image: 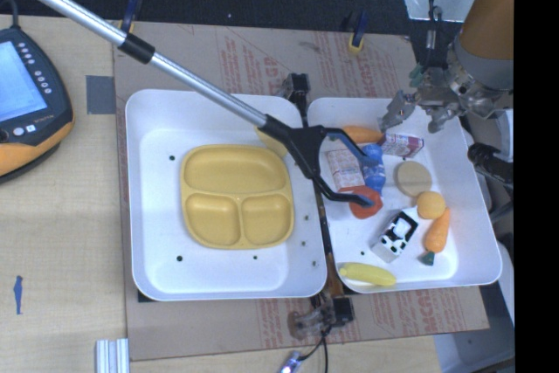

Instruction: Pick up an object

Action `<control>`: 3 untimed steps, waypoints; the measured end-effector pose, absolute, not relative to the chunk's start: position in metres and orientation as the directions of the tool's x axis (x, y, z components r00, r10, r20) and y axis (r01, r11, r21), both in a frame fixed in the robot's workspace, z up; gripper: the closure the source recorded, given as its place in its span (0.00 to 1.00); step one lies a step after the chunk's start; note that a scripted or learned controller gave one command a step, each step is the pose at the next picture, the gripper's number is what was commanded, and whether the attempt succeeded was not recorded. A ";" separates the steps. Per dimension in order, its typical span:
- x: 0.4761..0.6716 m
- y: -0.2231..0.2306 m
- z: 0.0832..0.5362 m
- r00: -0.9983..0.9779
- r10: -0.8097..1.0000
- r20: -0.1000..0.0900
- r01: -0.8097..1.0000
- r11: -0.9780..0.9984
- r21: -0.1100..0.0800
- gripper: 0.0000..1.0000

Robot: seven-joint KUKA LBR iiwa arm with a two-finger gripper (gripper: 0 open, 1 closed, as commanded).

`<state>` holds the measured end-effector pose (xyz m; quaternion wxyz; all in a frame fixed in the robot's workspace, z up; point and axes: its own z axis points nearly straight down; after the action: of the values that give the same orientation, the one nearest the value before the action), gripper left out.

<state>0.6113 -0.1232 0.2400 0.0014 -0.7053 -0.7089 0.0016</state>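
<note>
Gripper (425, 103) fingers spread, holding nothing; small packet (403, 144) just below, apart

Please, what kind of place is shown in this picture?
Probably a robotics lab bench: a robot gripper above a white bin of toy food, a teach pendant, and clamps holding the board.

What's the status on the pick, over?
Claw open, above right bin's back edge, holding nothing. Nearest item: small packet, just below it. Grabber tool lies across both bins, clear of the claw.
</note>
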 end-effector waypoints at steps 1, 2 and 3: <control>0.650 -0.095 0.179 -0.006 1.000 -0.002 1.000 0.006 -0.006 0.00; 0.655 -0.111 0.111 -0.005 1.000 -0.001 1.000 0.005 -0.003 0.00; 0.659 -0.101 0.097 -0.006 1.000 -0.004 1.000 0.006 0.007 0.00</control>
<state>0.6594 -0.1014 0.0975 -0.0038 -0.7050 -0.7092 -0.0009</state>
